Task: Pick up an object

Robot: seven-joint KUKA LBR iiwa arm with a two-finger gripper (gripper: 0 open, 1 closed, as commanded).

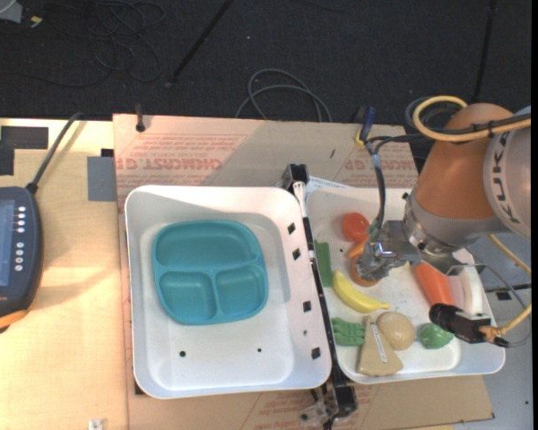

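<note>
Grey arm (471, 195) hangs its gripper (373, 262) low in the right bin (493, 358), banana (359, 294) just at its six o'clock, finger state indiscernible.

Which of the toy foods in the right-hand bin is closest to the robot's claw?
The yellow banana, lying just below the gripper; the potato lies farther down.
</note>
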